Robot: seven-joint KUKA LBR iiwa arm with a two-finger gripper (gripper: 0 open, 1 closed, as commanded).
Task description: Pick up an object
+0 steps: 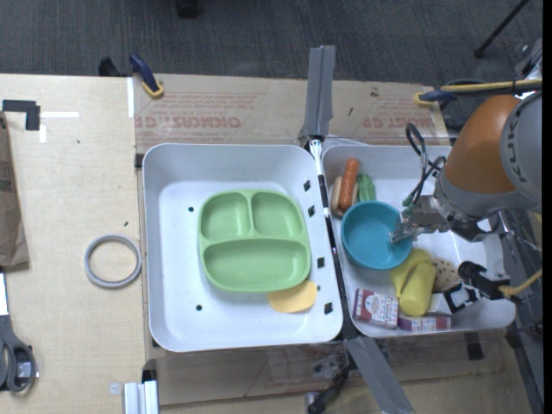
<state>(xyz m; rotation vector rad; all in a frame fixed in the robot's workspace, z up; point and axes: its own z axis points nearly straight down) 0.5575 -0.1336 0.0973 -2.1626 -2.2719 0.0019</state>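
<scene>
Apparently a grasp at the blue bowl [373, 235] is being attempted.
At the bowl's right rim the gripper [404, 231] is lowered; finger spread cannot be told, so closing and lifting are called for.

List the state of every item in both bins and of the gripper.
Green plate: flat, upright, in left bin.
Yellow disc: flat, partly under the plate's edge.
Blue bowl: upright in right bin.
Carrot: lying behind the bowl.
Banana: lying beside the bowl.
Carton: on its side.
Gripper: at the bowl's right rim.
</scene>
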